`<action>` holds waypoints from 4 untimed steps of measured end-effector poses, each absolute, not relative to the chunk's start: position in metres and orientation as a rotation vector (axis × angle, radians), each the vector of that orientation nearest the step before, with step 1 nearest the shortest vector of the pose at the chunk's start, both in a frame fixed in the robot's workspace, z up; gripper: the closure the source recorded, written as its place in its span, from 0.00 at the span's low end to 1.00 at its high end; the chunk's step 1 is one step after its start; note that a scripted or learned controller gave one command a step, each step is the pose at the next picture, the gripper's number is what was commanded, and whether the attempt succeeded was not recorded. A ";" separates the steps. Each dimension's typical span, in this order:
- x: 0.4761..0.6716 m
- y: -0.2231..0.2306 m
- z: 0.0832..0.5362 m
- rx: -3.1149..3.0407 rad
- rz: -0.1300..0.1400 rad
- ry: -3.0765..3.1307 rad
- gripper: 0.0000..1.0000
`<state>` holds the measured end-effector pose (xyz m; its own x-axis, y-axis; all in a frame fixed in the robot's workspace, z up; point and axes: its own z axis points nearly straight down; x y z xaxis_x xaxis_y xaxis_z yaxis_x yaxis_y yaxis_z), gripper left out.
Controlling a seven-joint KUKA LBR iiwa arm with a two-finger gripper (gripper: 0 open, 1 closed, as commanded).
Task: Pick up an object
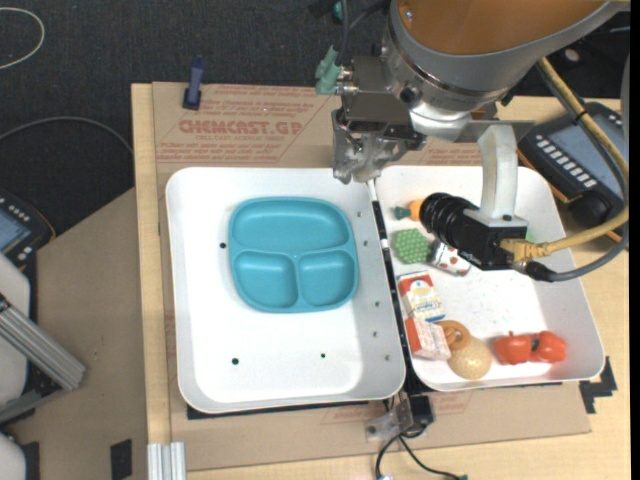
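arm (480,18) overhead | brown bench (250,118) | white bins (190,268) | dark carpet (80,48)

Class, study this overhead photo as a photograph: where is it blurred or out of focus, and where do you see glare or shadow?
In the camera view, the arm's orange band at the top looms large and soft, too close for focus; the blue divided plate and the red carton look fairly sharp; the left bin reflects bright, even light; a soft shadow darkens its lower rim.

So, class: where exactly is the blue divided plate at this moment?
The blue divided plate lies in the left white bin, toward its upper middle, just left of the seam with the right bin that holds the toy foods.
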<state>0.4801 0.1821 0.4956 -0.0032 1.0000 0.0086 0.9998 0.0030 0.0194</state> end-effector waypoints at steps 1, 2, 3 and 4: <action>0.479 0.112 0.485 2.230 -0.004 2.214 1.00; 0.478 0.168 0.396 2.220 -0.014 2.231 1.00; 0.491 0.211 0.499 2.212 0.022 2.225 1.00; 0.478 0.198 0.474 2.225 -0.007 2.221 1.00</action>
